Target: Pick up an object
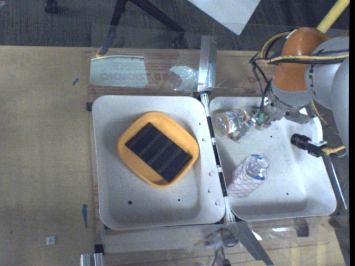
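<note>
Wooden bench (39, 148) bears two white bins (111, 204) above dark carpet (33, 26).

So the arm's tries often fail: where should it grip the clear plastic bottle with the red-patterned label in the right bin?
Grip the clear plastic bottle across its labelled middle from above, fingers square to its long axis; it lies on its side, slanted.

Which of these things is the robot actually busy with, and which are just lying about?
Part of the job: gripper; clear bottle at its tip; right bin.

Lying about: second clear bottle in the same bin; yellow and black tray in the left bin.
</note>
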### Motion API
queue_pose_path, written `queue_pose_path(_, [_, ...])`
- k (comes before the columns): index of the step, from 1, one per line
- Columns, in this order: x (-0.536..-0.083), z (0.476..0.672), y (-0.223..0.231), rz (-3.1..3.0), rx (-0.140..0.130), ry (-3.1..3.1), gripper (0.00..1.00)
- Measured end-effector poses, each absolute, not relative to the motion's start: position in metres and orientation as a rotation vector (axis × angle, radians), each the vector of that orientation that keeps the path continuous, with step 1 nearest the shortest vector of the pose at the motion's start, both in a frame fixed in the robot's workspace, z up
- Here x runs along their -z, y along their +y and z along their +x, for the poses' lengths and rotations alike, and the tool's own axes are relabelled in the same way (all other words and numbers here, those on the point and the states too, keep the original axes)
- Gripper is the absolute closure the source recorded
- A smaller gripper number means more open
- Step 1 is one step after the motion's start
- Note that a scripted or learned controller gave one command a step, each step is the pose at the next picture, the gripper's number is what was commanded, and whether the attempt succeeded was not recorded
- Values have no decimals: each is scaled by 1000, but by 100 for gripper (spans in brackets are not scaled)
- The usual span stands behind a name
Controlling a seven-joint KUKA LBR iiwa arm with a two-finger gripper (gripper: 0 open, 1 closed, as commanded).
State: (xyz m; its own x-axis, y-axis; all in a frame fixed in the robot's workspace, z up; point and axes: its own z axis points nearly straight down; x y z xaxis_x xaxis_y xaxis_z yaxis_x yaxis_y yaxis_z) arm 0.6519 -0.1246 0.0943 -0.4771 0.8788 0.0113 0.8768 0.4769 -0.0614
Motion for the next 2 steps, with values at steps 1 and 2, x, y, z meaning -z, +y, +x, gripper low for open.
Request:
queue_pose_path(1, [-86,653,-122,-1660,-65,-2622,0])
queue_pose_path(2, [-85,657,-174,-1757,-18,-2563,0])
